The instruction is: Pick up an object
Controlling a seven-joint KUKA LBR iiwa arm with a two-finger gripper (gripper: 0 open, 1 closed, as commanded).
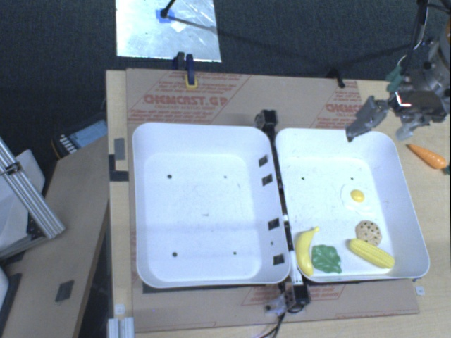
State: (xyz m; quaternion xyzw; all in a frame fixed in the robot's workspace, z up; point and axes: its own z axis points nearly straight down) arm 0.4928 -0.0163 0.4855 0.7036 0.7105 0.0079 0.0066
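Camera view: gripper [386, 118] hangs with jaws spread and empty, partly cut off; toy banana [306, 251] lies well below-left.

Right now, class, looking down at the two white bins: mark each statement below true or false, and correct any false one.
1. The banana lies in the right bin. True.
2. The cookie sits in the left bin. False: it is in the right bin.
3. The hand grips the corn cob. False: the corn lies in the bin, apart from the hand.
4. A carrot lies outside the bins. True.
5. The green leaf is beside the banana. True.
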